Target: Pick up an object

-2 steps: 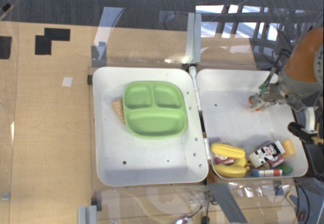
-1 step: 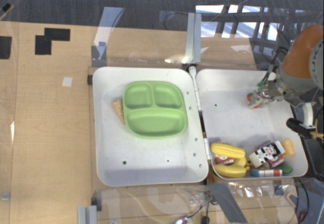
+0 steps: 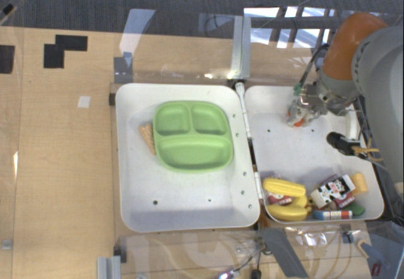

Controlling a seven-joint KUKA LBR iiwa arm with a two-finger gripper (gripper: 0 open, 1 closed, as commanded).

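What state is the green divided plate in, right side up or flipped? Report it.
Right side up: the green divided plate lies flat in the left bin, its three hollow compartments facing the camera.

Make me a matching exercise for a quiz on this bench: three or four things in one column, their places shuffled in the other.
Things:
1. green plate
2. banana
3. gripper
4. waffle

Places:
a. near end of right bin
b. middle of left bin
c. tucked at the plate's left edge
d. over far part of right bin

Pairs: 1-b, 2-a, 3-d, 4-c
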